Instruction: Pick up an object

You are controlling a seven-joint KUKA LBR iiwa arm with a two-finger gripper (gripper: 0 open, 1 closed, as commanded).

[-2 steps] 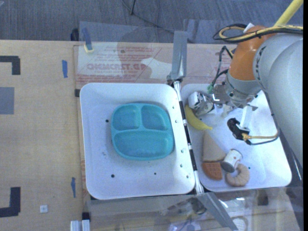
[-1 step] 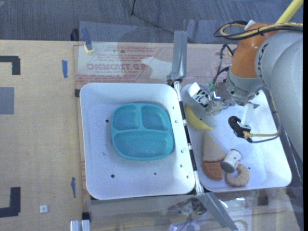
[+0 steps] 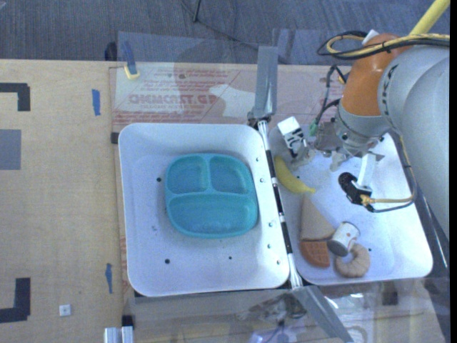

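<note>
My gripper (image 3: 298, 146) hangs low over the far left corner of the right bin (image 3: 400, 252), below the orange band of the arm (image 3: 368, 84). A yellow banana (image 3: 290, 179) lies just in front of the gripper, along the bin's left wall. Nearer the front lie a tan wedge (image 3: 314, 220), a brown round piece (image 3: 315, 253), a small white cup on its side (image 3: 343, 238) and a pale brown ring-shaped pastry (image 3: 354, 261). Nothing is visibly held.
The left bin (image 3: 139, 263) holds a teal divided plate (image 3: 211, 194). A black fitting with a yellow cable (image 3: 355, 188) hangs from the arm over the middle of the right bin. The arm's grey body covers the bin's far right side.
</note>
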